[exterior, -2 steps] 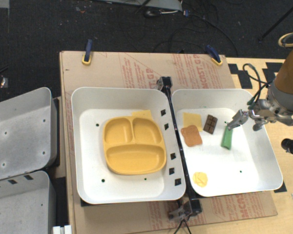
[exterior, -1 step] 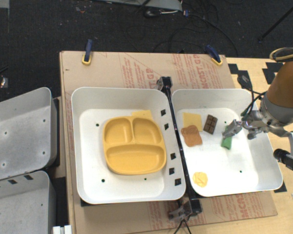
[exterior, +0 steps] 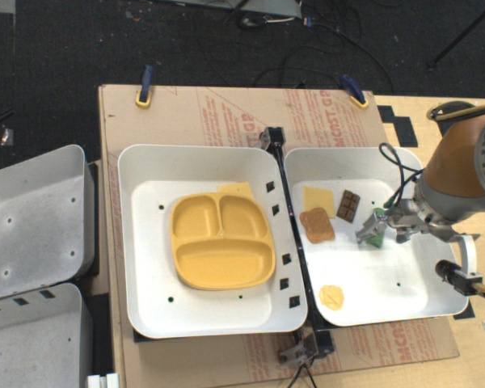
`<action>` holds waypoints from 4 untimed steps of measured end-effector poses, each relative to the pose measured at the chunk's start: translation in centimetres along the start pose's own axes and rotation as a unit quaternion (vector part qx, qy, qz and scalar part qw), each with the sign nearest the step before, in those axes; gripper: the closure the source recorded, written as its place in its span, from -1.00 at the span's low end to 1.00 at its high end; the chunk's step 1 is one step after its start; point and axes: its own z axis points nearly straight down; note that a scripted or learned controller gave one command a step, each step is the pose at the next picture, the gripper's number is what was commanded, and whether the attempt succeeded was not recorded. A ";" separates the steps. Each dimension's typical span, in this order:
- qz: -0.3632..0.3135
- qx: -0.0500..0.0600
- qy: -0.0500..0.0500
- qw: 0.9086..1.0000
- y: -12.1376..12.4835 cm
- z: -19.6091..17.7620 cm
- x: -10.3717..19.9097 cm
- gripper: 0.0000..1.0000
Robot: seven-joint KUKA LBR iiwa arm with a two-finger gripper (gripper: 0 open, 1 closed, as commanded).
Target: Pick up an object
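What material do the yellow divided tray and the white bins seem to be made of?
The yellow divided tray looks like moulded plastic: one even colour, rounded compartment walls, soft sheen. The white bins also look like smooth plastic, or perhaps painted metal; their rounded rims and slightly glossy surface leave this open.

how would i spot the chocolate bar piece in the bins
Look in the right-hand shallow white bin, near its far-left part. The small dark brown rectangular chocolate piece lies beside a flat pale yellow square; it is the darkest item there.
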 end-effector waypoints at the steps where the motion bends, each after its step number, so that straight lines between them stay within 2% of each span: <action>1: 0.000 -0.003 -0.001 1.000 0.2 -1.4 -0.1 1.00; 3: -0.002 -0.006 -0.002 1.000 0.6 -12.0 0.9 1.00; 4: -0.004 -0.002 0.000 1.000 0.0 -11.3 6.1 1.00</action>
